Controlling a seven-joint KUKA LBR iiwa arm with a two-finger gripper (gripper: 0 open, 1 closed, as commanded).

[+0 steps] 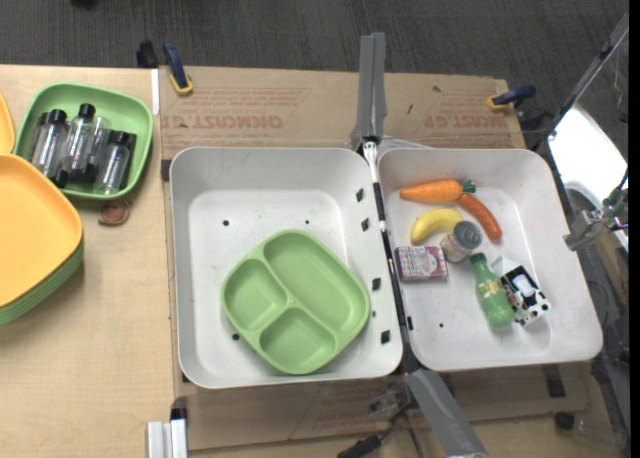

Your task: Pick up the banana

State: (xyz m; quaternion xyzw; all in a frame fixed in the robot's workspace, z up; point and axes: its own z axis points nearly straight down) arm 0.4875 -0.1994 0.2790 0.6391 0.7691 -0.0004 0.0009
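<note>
Banana (437, 224) sits in the right bin (560, 346), toward its left wall, long axis slanting up to the right. The left bin (190, 246) holds a green tray (295, 301). A carrot (432, 190) lies just above the banana and a can (464, 238) touches its right end, likely crowding a reach from the right. The claw's state cannot be told.
</note>
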